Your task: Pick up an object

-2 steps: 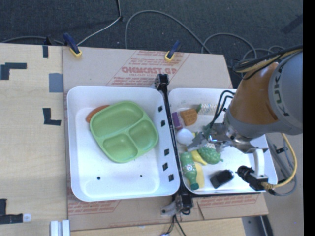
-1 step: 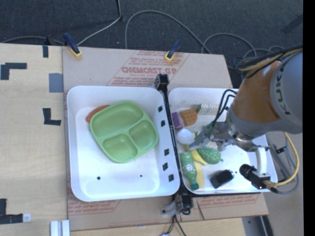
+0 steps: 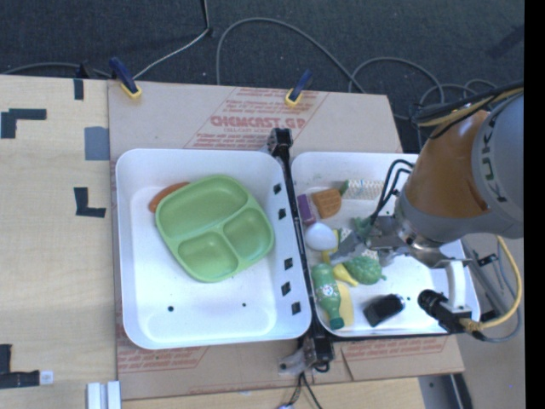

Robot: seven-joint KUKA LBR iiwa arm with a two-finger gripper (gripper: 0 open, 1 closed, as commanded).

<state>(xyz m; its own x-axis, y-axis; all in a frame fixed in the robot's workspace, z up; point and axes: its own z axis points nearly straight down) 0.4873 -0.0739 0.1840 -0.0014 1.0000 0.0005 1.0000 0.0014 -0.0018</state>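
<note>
While it cannot be told whether the gripper (image 3: 352, 245) is open or holds anything, it hangs mid-frame right in the right bin (image 3: 349, 162), the white egg (image 3: 321, 237) just left of it, the green leafy toy (image 3: 364, 269) just below.

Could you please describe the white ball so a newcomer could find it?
Look in the right bin, the crowded one. Near its left wall, between an orange-brown block and a green bottle, lies the white ball, the only round white item there.
</note>
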